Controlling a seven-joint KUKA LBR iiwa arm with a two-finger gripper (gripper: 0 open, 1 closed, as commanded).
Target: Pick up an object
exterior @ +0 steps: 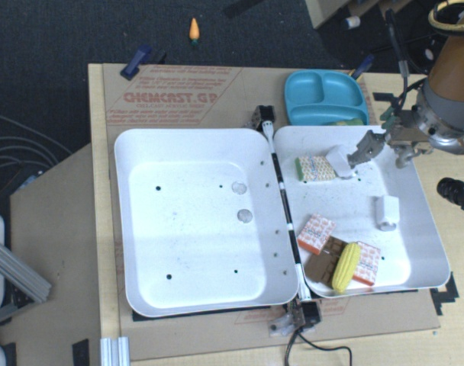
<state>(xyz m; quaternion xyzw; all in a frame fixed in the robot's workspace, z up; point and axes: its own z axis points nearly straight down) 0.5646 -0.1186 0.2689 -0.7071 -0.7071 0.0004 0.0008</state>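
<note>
The right bin [426, 227] holds several objects. A green-and-white patterned box [316, 168] lies near its back left, with a small white piece [336, 160] beside it. My gripper [359, 155] hangs over the back of this bin, just right of the white piece; whether it touches the piece is unclear. A white cylinder [386, 211] lies toward the right side. At the front sit a red-and-white box [315, 233], a brown block [322, 263], a yellow corn cob [346, 266] and a second red-and-white box [368, 263].
The left bin [140, 204] has two small grey discs [242, 202] near its right wall. A blue divided tray [326, 97] stands behind the right bin. A blue clip [135, 62] lies at the board's back left corner. Cables run at the far left.
</note>
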